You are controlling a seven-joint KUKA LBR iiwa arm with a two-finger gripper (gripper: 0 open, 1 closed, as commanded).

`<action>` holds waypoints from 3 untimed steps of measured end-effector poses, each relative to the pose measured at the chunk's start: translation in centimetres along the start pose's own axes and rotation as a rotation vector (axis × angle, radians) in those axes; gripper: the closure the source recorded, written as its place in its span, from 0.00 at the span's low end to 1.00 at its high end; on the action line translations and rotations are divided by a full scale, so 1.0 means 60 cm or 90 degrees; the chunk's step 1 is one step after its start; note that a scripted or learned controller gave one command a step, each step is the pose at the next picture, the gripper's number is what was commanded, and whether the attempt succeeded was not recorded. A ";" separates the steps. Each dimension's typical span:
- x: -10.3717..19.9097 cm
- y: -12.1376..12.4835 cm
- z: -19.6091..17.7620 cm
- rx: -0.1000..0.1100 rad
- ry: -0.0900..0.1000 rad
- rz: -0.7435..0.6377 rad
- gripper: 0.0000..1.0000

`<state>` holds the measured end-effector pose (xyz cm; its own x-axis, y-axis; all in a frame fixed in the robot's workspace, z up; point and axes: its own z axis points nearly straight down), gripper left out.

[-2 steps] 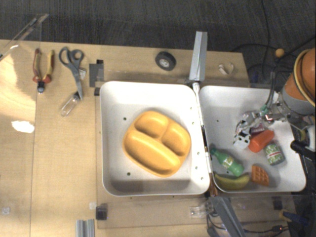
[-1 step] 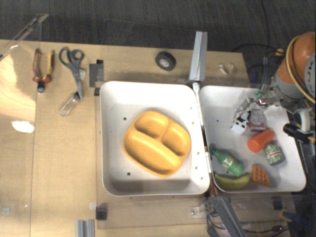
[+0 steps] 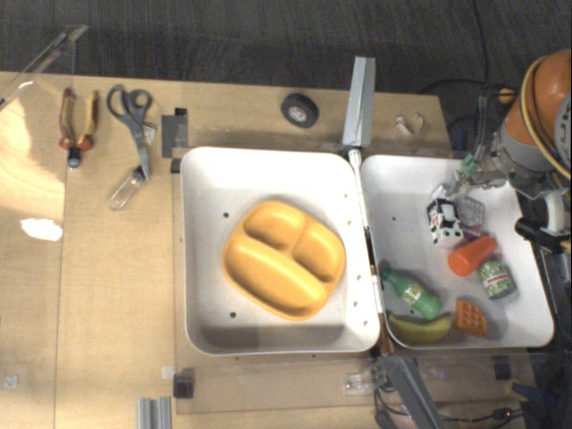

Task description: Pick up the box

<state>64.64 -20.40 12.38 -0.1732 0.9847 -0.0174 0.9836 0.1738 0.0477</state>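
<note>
Lies in the right bin (image 3: 393, 186) — box (image 3: 441, 222) just below-left of the gripper (image 3: 471, 172) — jaw state unclear.

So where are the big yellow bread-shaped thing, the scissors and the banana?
Yellow bread-shaped thing (image 3: 284, 259): camera view, centre of its top, in the left bin.
Scissors (image 3: 136, 123): camera view, near the blades' pivot, on the bench.
Banana (image 3: 422, 328): camera view, middle of its curve, in the right bin.

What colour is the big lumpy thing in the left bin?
Yellow-orange; the lumpy thing shows best in the camera view.
</note>
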 end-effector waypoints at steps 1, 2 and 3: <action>0.000 0.000 0.000 0.000 0.000 0.000 0.00; 0.009 -0.027 0.025 0.001 0.003 0.205 0.00; 0.010 -0.018 0.001 -0.008 0.001 0.201 1.00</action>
<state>63.46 -19.99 12.26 0.1400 0.9902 0.0018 0.9882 -0.1398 0.0625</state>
